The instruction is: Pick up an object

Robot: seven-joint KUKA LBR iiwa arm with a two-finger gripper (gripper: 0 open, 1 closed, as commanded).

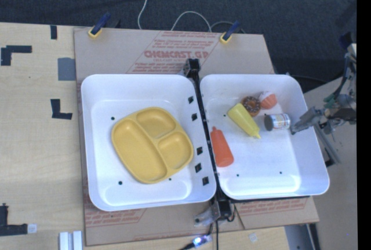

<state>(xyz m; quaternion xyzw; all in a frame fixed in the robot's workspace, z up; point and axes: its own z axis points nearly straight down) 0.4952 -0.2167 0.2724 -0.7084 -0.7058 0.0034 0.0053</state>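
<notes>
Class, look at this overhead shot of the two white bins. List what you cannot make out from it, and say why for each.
1. The gripper, camera view: small and blurred at the right bin's edge, so its finger state is unreadable.
2. The arm, camera view: cut off by the right edge.
3. The small round item behind the yellow cone: too small and partly covered to identify.
4. The silver-capped jar: its label is too small.

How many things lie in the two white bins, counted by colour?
Yellow: 2, the divided plate in the left bin and the cone-shaped bottle in the right bin.
Orange: 2, the bottle and the small piece.
Brown: 1, the sprinkled doughnut.
Grey: 1, the small jar.
Total: 6
</notes>
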